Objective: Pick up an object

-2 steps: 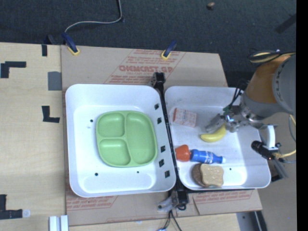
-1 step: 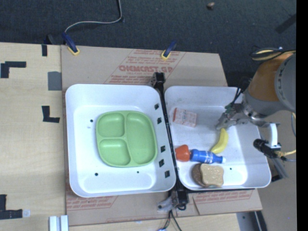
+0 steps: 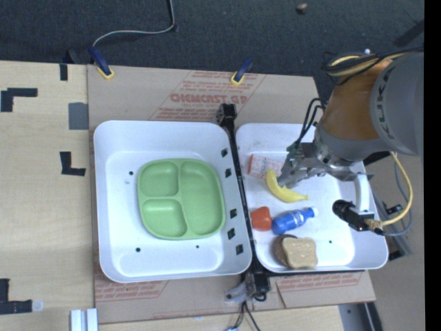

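Note:
The right bin [image 3: 344, 250] holds a yellow banana [image 3: 283, 189], a blue bottle [image 3: 292, 220], an orange-red object [image 3: 260, 218], a slice of brown bread [image 3: 298, 252] and a small clear packet with an orange label [image 3: 262, 164]. My gripper [image 3: 293, 176] hangs over the bin's middle, just above the banana's upper right side, with its dark fingers pointing down toward the fruit. Nothing shows between the fingers. The arm's grey and orange body [image 3: 358, 109] covers the bin's far right part.
The left bin [image 3: 114, 150] holds a green divided plate [image 3: 181, 198]. A black clip strip [image 3: 238, 185] runs along the seam between the bins. Both bins rest on cardboard [image 3: 186, 95]. A black cable loop and yellow wire [image 3: 375, 216] hang at the arm's right.

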Tool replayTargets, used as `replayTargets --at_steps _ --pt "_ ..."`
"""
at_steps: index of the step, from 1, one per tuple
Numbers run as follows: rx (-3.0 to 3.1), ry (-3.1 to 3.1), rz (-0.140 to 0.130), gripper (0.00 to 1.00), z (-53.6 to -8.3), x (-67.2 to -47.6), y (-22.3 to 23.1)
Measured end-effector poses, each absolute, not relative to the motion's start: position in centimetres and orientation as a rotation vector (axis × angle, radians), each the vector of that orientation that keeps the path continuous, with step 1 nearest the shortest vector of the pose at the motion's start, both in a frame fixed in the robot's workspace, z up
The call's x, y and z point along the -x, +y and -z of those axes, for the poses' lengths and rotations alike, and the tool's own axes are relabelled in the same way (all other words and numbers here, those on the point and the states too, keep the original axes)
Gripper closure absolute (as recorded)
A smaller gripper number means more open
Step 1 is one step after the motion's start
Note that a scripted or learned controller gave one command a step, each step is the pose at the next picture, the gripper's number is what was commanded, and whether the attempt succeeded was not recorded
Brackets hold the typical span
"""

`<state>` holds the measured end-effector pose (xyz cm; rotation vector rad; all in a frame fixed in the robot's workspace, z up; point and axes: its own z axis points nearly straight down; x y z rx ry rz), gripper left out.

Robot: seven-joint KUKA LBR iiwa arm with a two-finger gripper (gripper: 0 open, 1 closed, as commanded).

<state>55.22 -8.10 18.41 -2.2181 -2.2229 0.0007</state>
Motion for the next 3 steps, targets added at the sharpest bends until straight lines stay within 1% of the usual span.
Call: replayTargets --at_steps 1,2,3 --pt "2.219 -2.223 -0.001 0.0 -18.4 -55.2 -8.1" --pt "2.228 -2.229 0.007 0.0 -10.1 -58.2 -9.5" --pt "2.224 -2.222 0.0 0.0 -8.6 -52.4 -11.3"
